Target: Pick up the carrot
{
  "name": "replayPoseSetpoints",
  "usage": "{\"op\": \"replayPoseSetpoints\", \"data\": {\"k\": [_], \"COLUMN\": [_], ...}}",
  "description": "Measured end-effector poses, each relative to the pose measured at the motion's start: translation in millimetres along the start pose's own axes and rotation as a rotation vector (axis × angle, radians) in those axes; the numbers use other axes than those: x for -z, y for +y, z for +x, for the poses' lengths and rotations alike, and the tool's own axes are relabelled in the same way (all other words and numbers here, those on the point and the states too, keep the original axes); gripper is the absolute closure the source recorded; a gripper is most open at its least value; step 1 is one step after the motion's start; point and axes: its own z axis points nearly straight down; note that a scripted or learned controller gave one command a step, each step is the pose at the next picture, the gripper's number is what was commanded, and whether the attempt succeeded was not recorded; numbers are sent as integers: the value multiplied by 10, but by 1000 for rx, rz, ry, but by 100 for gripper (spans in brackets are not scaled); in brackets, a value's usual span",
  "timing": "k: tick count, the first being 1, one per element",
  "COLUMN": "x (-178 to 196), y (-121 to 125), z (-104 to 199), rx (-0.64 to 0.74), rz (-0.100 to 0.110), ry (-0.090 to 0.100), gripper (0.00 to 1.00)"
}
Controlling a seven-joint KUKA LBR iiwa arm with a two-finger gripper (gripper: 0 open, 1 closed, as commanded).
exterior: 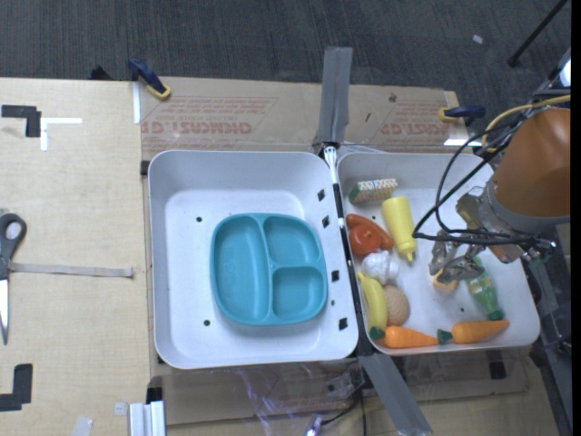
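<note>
Two orange carrots lie along the front wall of the right bin [522, 334]: one carrot [408, 337] with a green end at the front left, and a second carrot [478, 331] to its right. My gripper [456, 263] hangs over the bin's right half, behind the second carrot and apart from both. Its fingers [443, 257] stand open with nothing seen between them. A small tan-orange piece [444, 282] lies just below the gripper.
The right bin also holds a yellow bottle [399, 227], a red pepper [366, 234], white garlic [379, 265], a banana [372, 300], a brown egg-shaped item [396, 306], a wafer [376, 188] and a green item [484, 294]. A blue divided plate [270, 268] sits in the left bin [172, 243].
</note>
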Motion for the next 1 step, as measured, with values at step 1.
{"op": "replayPoseSetpoints", "data": {"k": [1], "x": [0], "y": [0], "z": [0], "rx": [0], "rz": [0], "ry": [0], "gripper": [0]}}
